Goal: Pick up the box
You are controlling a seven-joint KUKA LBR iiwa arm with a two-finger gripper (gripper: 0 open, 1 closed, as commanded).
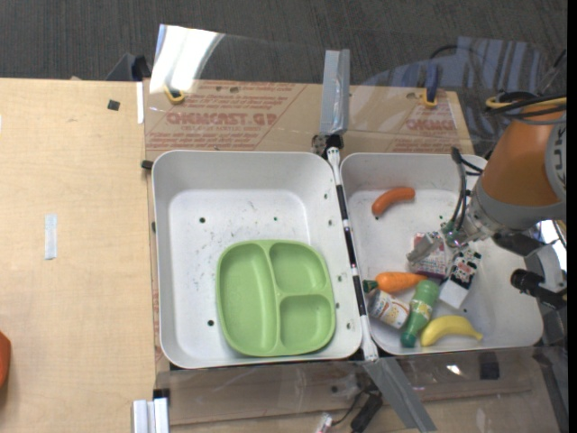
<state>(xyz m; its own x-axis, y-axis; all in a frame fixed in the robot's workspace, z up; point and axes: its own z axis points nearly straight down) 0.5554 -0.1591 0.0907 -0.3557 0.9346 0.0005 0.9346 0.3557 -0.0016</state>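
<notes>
The left bin (171, 242) holds a green divided plate (275, 296). The right bin (505, 327) holds an orange sausage (393, 198), carrot (398, 281), green bottle (420, 308) and banana (451, 330). The gripper (453, 237) hangs just above the small box (433, 255); its grip I cannot tell.

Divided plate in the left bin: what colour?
Light green plate, clearest in the camera view.
</notes>
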